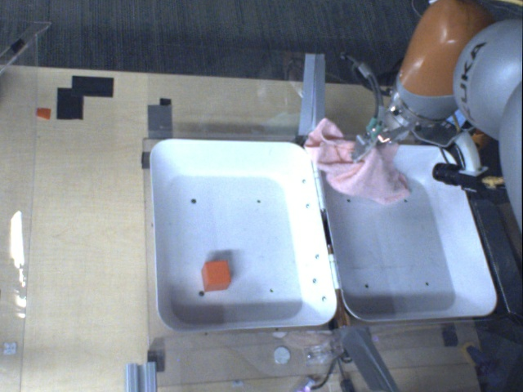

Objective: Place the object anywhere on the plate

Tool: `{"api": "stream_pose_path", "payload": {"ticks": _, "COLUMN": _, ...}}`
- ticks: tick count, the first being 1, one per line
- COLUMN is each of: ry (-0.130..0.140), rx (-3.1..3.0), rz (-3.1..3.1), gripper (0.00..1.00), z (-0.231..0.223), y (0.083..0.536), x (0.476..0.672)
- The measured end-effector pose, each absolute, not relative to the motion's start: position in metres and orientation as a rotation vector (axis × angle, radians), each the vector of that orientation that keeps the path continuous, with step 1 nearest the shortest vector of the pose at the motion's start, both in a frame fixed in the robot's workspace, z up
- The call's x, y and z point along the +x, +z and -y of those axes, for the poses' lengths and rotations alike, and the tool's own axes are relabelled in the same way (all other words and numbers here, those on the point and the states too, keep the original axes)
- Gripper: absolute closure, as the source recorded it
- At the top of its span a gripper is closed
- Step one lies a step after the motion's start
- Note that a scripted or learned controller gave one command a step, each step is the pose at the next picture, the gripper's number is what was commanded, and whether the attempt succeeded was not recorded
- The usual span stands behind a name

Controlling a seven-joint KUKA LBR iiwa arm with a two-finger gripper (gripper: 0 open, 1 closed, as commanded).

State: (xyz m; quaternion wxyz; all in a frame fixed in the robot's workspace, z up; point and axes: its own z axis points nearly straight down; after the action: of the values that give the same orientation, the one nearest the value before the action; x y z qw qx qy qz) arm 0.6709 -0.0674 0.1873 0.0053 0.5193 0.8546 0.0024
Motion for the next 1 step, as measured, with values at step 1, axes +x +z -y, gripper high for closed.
{"api": "stream_pose_path", "payload": {"ticks": 1, "ry": 0.009, "rx": 1.617, "rz": -2.681, "gripper": 1.00, "z": 0.0657, "y": 0.2272, "x": 0.6735}}
